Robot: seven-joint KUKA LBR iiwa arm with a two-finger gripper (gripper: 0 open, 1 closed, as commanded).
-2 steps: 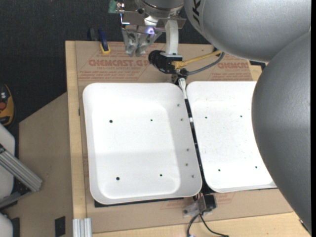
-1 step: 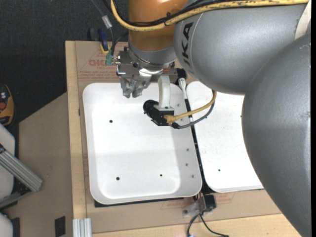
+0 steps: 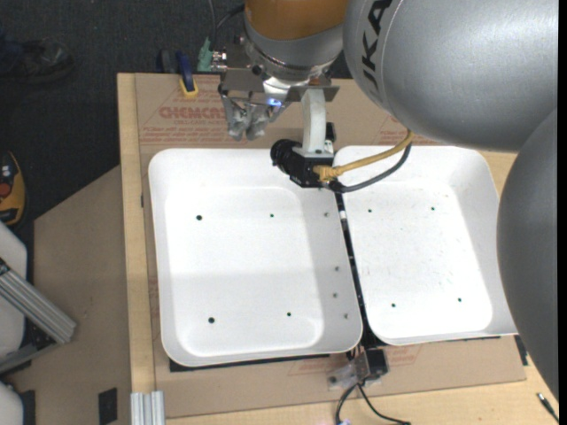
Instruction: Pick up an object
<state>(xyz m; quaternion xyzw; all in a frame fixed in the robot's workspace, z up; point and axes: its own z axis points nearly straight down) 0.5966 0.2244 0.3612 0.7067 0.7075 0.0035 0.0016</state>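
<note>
At 12 o'clock of the left bin (image 3: 177, 264), the hand (image 3: 248, 124) hangs over the worktop (image 3: 142, 131) just beyond the rim; whether it is spread or pressed together, I cannot tell; the right bin (image 3: 478, 237) lies at 3 o'clock, touching the left bin.

Under me a tan board (image 3: 133, 237) with faint red print lies over dark carpet (image 3: 62, 113) — a blue-and-yellow clamp (image 3: 186, 73) sits at its far edge. Aluminium rail (image 3: 35, 304) at the left; light falls evenly — soft shadows.
</note>
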